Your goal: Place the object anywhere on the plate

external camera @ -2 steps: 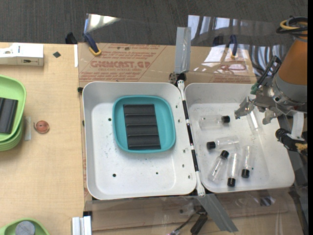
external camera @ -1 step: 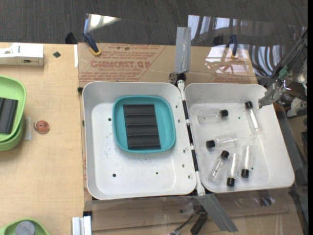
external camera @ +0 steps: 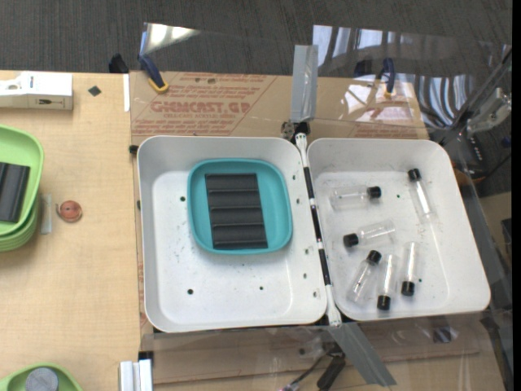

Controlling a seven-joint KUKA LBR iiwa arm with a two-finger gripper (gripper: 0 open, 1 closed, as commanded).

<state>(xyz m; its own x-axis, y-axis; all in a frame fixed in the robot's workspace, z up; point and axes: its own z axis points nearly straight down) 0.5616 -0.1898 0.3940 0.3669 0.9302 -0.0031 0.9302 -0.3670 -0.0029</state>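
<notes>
A teal plate [external camera: 199,218] with a dark ribbed insert [external camera: 237,211] rests in the upper middle of the left white bin [external camera: 220,300]. Several clear vials with black caps lie scattered in the right white bin [external camera: 460,296]. One vial [external camera: 356,195] lies near the bin's upper left, another [external camera: 418,192] stands along the upper right, a third [external camera: 369,234] lies in the middle, and more [external camera: 386,284] cluster toward the front.
A cardboard sheet [external camera: 212,100] lies behind the bins with clear plastic panels standing on it. Green dishes [external camera: 20,187] sit at the left edge of the wooden bench, beside a small round orange piece [external camera: 70,211]. A white box [external camera: 37,92] lies at upper left.
</notes>
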